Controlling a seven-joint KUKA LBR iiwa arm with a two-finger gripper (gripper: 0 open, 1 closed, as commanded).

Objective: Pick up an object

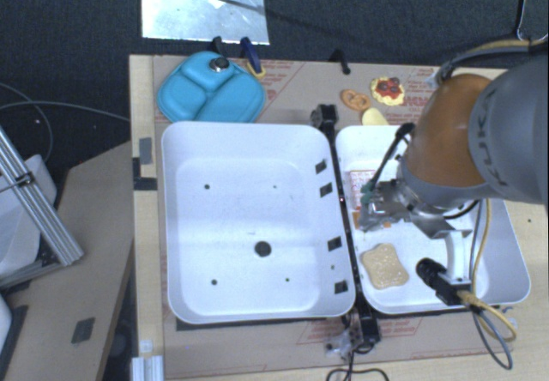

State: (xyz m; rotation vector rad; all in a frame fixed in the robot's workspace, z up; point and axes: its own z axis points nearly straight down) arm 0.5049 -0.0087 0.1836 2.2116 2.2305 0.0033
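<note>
Where the arm (480,135) bends over the right bin (515,272), end effector (371,214) low, grip indiscernible.

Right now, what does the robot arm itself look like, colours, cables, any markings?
The arm is bulky grey metal with KUKA lettering on its side and a rounded orange band above the wrist. A black cable runs down to the metallic gripper, and yellowish cables loop near a black connector.

Bench (283,79) — two white bins (249,225), blue tray (211,89)
</note>
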